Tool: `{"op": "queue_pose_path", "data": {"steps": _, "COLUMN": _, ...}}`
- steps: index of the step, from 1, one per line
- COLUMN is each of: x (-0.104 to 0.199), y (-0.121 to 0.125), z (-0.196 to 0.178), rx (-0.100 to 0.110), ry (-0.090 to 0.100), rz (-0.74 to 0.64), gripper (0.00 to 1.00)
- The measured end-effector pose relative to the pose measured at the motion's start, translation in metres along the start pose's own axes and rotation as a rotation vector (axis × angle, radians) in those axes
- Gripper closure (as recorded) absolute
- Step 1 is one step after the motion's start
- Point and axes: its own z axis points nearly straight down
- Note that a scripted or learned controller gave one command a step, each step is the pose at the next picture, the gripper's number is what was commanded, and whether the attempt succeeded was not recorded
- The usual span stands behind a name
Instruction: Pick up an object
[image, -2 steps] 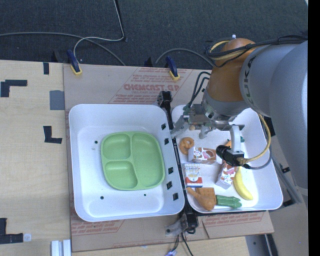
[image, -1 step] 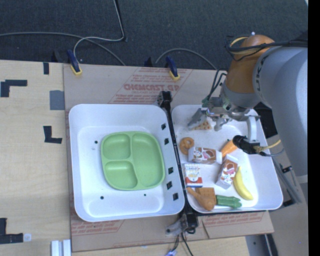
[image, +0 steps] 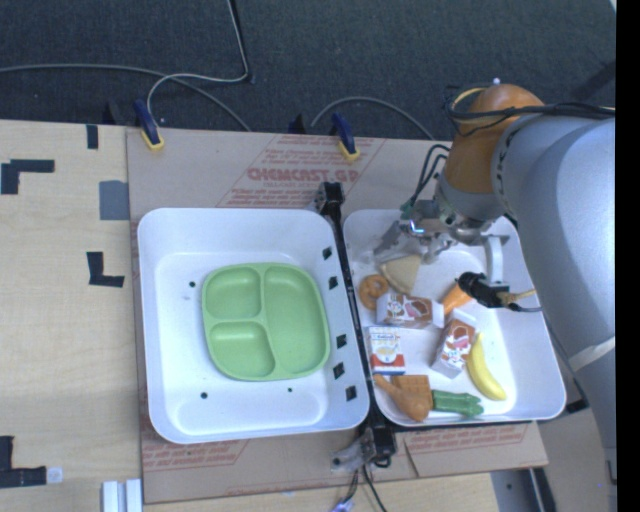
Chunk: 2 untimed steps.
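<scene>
My gripper (image: 410, 240) hangs low over the back of the right bin (image: 540, 345), just above a pale bread slice (image: 402, 272). Nothing shows as held. In front of it lie a brown pretzel (image: 374, 290), a small flat carton (image: 410, 312), a red and white carton (image: 386, 350), a juice box (image: 455, 348), an orange carrot piece (image: 456, 296), a banana (image: 486, 372), a brown fried piece (image: 410, 395) and a green pickle (image: 457, 404).
The left bin (image: 170, 250) holds a green divided plate (image: 265, 322). The grey arm (image: 560, 200) with its orange band (image: 495, 105) covers the right bin's back right corner. Black clips (image: 330, 195) sit along the wall between the bins.
</scene>
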Motion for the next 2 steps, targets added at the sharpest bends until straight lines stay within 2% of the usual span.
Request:
{"op": "queue_pose_path", "data": {"steps": 1, "x": 0.022, "y": -0.022, "z": 0.008, "rx": -0.004, "ry": -0.001, "rz": -0.001, "gripper": 0.00}}
{"op": "queue_pose_path", "data": {"steps": 2, "x": 0.022, "y": -0.022, "z": -0.002, "rx": -0.006, "ry": -0.001, "rz": -0.001, "gripper": 1.00}}
